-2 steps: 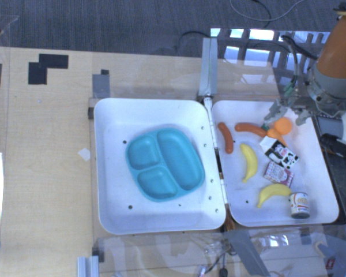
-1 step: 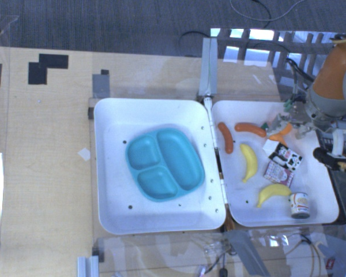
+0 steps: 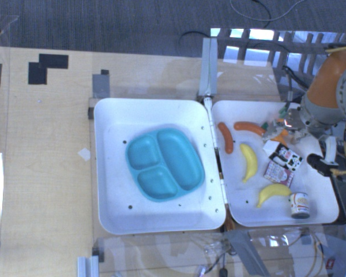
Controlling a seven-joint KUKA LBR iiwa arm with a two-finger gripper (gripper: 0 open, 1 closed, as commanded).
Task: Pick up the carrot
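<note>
white plastic makes up both shallow bins on the pale wooden bench (image 3: 46, 172). the left bin (image 3: 112, 212) holds a blue divided plate (image 3: 164, 163) with three compartments, lying near the bin's middle. the right bin (image 3: 323, 212) holds the loose items. a red-orange sausage (image 3: 225, 137) lies lengthwise just beside the wall shared with the left bin. another orange sausage-like piece (image 3: 249, 128) lies across the bin's far part, near the first one but apart from it. a yellow banana (image 3: 249, 162) lies below them, and a second banana (image 3: 273, 193) curves along nearer the front edge. a small carton with black and white print (image 3: 282, 162) sits between the bananas and the arm, and a little can (image 3: 300, 205) stands at the front right, just beside the second banana's tip.

the carrot (image 3: 282, 136), as far as the clutter allows, looks like the small orange piece with a greenish end in the bin's far right part, right under the tool. the grey arm (image 3: 328, 105) with its orange band reaches in from the right, and the gripper (image 3: 284, 126) hangs low over that spot, touching or nearly touching the carrot. i cannot tell how wide it stands, nor whether it has hold of anything.
</note>
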